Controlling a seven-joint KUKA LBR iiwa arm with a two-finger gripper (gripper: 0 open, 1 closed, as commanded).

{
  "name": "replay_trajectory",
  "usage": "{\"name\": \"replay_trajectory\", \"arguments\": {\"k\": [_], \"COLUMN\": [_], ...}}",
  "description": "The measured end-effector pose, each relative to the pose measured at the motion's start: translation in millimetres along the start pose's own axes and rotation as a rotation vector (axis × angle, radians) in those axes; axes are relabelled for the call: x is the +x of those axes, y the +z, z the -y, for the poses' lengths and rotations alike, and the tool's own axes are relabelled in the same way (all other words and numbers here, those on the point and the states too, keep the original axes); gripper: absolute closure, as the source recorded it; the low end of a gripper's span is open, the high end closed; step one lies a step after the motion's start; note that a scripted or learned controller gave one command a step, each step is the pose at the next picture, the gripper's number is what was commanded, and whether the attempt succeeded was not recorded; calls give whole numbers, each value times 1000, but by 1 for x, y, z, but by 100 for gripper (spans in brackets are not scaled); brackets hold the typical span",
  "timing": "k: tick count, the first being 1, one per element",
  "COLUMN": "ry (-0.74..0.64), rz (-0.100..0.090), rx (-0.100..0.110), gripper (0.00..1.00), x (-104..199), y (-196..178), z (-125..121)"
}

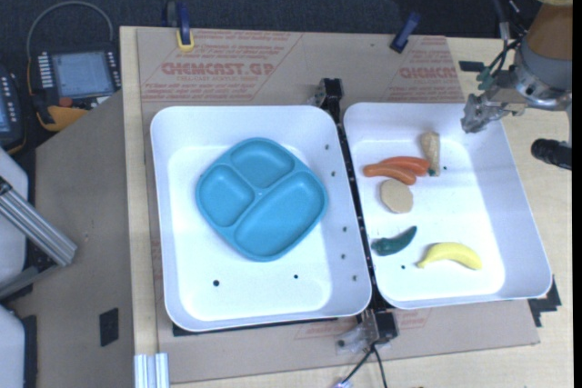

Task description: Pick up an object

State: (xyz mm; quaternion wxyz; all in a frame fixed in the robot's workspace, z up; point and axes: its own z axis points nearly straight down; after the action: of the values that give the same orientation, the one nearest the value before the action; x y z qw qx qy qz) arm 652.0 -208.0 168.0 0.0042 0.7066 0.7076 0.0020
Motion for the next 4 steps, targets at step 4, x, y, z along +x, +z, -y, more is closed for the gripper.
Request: {"name": "replay_trajectory", "arguments": {"k": [4], "ry": [-3], "rz": [-6], "rx": [12], "gripper": [100], "x": [136], "y": [-53], "z": [48]}}
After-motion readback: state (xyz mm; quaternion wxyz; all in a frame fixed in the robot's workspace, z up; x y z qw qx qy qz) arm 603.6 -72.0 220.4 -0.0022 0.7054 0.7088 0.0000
